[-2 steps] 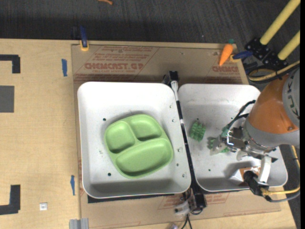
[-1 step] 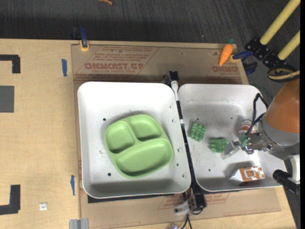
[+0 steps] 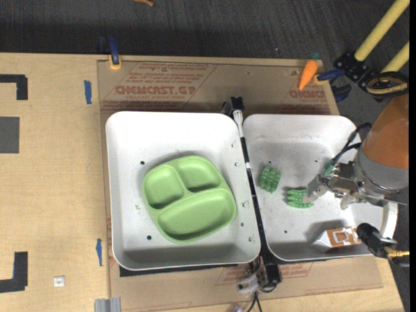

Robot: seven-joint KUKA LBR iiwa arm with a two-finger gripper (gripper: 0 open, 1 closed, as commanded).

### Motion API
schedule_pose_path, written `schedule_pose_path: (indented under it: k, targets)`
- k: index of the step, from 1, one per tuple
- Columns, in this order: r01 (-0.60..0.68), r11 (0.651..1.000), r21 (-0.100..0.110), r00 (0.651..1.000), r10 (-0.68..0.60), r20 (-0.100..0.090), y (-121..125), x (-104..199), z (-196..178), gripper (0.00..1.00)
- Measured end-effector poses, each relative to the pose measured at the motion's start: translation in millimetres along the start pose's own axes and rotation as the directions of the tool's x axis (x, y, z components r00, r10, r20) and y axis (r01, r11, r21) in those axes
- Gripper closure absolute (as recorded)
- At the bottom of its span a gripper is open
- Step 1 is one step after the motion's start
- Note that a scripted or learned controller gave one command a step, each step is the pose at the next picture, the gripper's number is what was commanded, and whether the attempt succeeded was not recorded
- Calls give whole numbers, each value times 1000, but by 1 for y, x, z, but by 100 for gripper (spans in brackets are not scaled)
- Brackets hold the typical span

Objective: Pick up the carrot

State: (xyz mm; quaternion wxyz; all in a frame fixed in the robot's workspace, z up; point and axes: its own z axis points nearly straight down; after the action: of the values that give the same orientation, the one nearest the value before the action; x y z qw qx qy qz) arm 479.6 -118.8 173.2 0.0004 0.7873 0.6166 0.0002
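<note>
The carrot (image 3: 308, 73) lies outside the bins at upper right, well apart from the gripper (image 3: 320, 186), whose opening cannot be told; it risks grabbing the green piece (image 3: 298, 197) below instead

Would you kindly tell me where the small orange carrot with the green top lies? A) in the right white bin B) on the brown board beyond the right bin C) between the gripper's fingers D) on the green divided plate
B: the small orange carrot rests on the brown board, beyond the far rim of the right white bin.
</note>
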Motion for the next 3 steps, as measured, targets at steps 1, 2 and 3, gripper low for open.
schedule_pose_path:
  k: [1,2,3]
  targets:
    - [2,1000,-1,1000,-2,0,1,0,-10,100]
    - [104,995,0,995,-104,1,11,-47,1,100]
    - [-180,984,1,984,180,-1,-12,51,-38,100]
